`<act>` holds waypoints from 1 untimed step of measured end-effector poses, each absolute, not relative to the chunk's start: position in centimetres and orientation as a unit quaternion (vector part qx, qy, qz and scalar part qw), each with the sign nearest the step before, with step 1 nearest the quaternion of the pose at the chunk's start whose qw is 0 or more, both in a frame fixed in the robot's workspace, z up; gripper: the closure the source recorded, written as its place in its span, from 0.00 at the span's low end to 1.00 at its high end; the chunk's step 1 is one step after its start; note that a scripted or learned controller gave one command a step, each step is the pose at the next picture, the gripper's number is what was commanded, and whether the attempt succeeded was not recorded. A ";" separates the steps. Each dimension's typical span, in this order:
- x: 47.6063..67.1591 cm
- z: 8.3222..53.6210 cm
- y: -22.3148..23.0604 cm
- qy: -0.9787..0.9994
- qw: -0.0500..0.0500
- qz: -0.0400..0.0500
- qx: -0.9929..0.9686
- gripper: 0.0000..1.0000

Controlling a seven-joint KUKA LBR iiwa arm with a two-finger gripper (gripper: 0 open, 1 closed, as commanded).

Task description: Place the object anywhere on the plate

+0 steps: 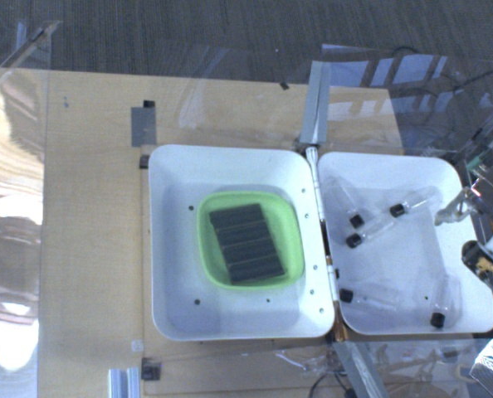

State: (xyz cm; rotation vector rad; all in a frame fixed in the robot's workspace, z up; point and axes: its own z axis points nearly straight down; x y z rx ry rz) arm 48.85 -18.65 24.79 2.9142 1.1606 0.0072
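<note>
- The arm point(489, 214) is cut off at the 3 o'clock edge; just dark parts and cables show there, past the right bin's rim.
- I cannot tell the gripper's state, since no part of it can be made out clearly.
- In the right bin point(396, 168) lie several clear tubes point(379, 225) with black caps, hard to see against the white floor; their bodies nearly vanish and the caps show best.
- I count about 5 caps: 3 near the bin's middle, 1 at 7 o'clock, 1 at 5 o'clock.
- The left bin point(172, 247) bears a green plate point(207, 222) at its centre.
- A dark ribbed block point(246, 244) lies flat on the plate, slightly turned, within the plate's rim.
- A grey bar point(315, 106) runs from the seam between the 2 bins toward 12 o'clock.
- A small grey tab point(144, 124) sits on the worktop point(89, 222) at 11 o'clock from the left bin.
- Glare covers the worktop's 9 o'clock side.
</note>
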 end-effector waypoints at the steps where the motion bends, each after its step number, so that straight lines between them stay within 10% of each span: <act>1: 48.8 26.1 -20.2 0.447 0.003 0.001 0.894 0.00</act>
